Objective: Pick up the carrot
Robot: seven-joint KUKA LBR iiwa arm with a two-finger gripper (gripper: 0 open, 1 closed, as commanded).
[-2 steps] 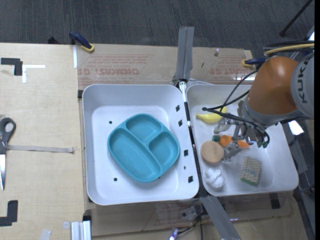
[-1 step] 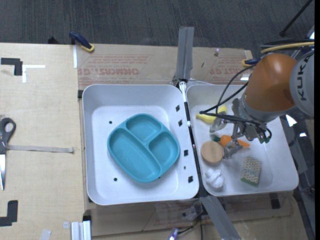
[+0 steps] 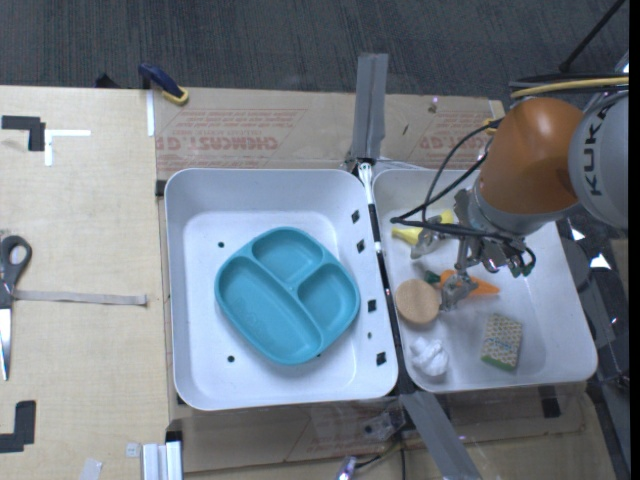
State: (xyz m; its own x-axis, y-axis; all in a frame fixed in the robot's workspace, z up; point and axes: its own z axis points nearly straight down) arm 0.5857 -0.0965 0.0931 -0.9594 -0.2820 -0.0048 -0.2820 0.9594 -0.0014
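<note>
The carrot [image 3: 484,288], orange with a green top [image 3: 430,277], lies on its side in the middle of the right bin [image 3: 560,368]. My gripper [image 3: 457,290] hangs straight over the carrot's middle and hides that part, so orange shows on its right and green on its left. The grey arm with its orange band [image 3: 530,158] reaches in from the upper right and covers the bin's back area.
Around the carrot lie a tan round piece [image 3: 418,302], a yellow item [image 3: 408,235], a white crumpled object [image 3: 430,358] and a speckled sponge [image 3: 502,341]. The left bin [image 3: 190,368] holds a blue divided plate [image 3: 288,295]. Scissors [image 3: 10,268] rest on the bench at far left.
</note>
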